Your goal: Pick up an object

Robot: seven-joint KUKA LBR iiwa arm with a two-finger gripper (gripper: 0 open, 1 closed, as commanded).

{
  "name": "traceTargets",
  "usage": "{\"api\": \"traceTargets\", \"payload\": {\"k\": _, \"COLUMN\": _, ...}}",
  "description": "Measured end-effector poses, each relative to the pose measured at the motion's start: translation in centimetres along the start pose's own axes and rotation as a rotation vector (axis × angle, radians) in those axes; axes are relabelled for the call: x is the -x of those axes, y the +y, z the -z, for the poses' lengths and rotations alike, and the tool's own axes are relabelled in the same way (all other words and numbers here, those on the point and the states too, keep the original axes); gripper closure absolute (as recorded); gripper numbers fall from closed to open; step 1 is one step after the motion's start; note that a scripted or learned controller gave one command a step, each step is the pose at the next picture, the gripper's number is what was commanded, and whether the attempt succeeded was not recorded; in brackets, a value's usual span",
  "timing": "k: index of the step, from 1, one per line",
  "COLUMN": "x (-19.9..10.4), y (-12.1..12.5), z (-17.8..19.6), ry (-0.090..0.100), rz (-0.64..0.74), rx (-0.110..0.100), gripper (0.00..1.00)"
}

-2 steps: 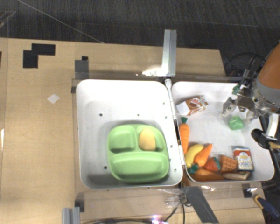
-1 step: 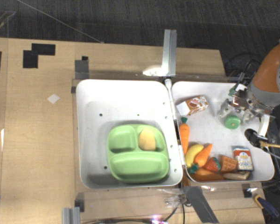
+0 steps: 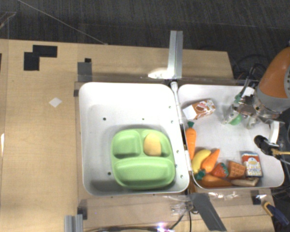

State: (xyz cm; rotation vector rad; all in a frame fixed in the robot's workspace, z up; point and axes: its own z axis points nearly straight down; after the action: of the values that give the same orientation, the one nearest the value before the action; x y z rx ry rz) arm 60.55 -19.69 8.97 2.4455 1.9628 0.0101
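My gripper (image 3: 239, 117) hangs low over the upper right part of the right bin (image 3: 217, 94), below the orange band of the arm (image 3: 275, 81). A small green thing (image 3: 235, 120) shows right at its tip; whether it is held I cannot say. To the left of the gripper lies a brown and white snack packet (image 3: 201, 108). Along the bin's front lie a carrot (image 3: 190, 139), a banana (image 3: 200, 159), a second carrot (image 3: 210, 160), a waffle piece (image 3: 236, 169) and a small red and blue carton (image 3: 252, 164).
The left bin (image 3: 96, 110) holds a green divided plate (image 3: 142, 170) with a yellow round fruit (image 3: 153, 144) in its upper right compartment. A metal post (image 3: 176, 52) stands behind the wall between the bins. Black cables (image 3: 267, 145) run beside the right bin's right edge.
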Motion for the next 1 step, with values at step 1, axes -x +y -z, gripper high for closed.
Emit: {"api": "traceTargets", "payload": {"k": 1, "x": -1.46, "y": 3.25, "z": -0.18, "ry": 0.000, "rz": -0.043, "rx": 0.001, "gripper": 0.00}}
